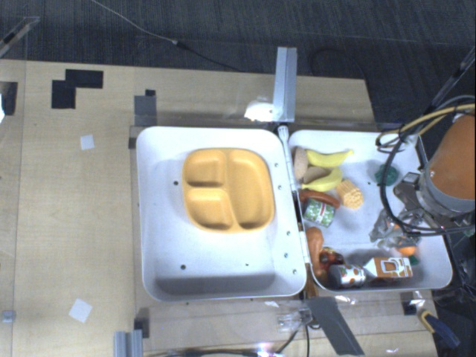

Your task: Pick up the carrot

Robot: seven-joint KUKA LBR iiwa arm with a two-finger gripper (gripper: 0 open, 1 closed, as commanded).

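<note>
Against the left wall of the right shallow white bin (pixel 439 199), toward its near-left corner, lies the orange tapered carrot (pixel 315 239). Its long axis runs roughly along that wall, far to near; which end is the tip cannot be told. Its near end touches a dark brown lump (pixel 329 258), beside a dark bottle with a pale cap (pixel 346 275) lying on its side along the near edge. Next to the bottle sits an orange-and-white carton (pixel 392 268); its print is too small to read. The green-and-white labelled can (pixel 321 213) just beyond the carrot is likewise illegible. Farther along the left wall are two yellow bananas (pixel 328 166) and a yellow corn cob (pixel 350 195).

Over the right edge of this bin, the grey arm with its orange band (pixel 454 166) reaches in, wrist pointing down, cables looping above it. The two-finger gripper (pixel 394 231) hangs low near the near-right part of the bin, well apart from the carrot. Whether it is open or closed cannot be told; a small orange bit (pixel 407 251) shows just beside it.

The left white bin (pixel 160 199) holds a yellow divided plate (pixel 227 188).
</note>
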